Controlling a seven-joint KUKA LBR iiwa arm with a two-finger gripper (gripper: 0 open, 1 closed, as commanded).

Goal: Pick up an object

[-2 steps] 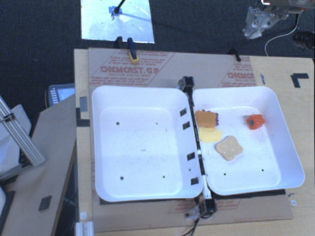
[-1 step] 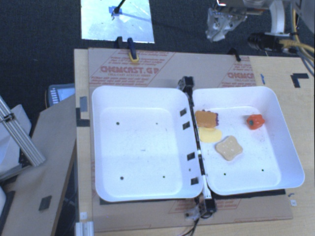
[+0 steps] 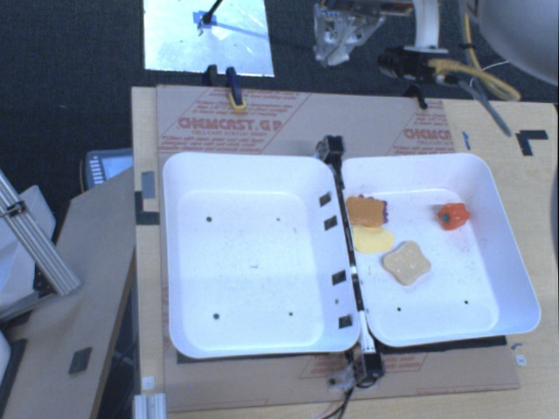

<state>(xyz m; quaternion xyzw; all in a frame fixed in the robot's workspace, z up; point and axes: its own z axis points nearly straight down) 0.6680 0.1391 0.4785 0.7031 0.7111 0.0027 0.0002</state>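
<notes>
I see my gripper (image 3: 336,46) hanging high beyond the right bin (image 3: 489,182), its jaws too blurred to judge, so I should descend squarely over the orange piece (image 3: 452,216) lying apart near that bin's far corner.

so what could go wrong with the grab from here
The orange piece, yellow disc and tan piece lie bunched together in the right bin, close to its left wall, so a descent may clip the wall or nudge neighbours. The end effector sits high beyond the bins, a long approach.
</notes>
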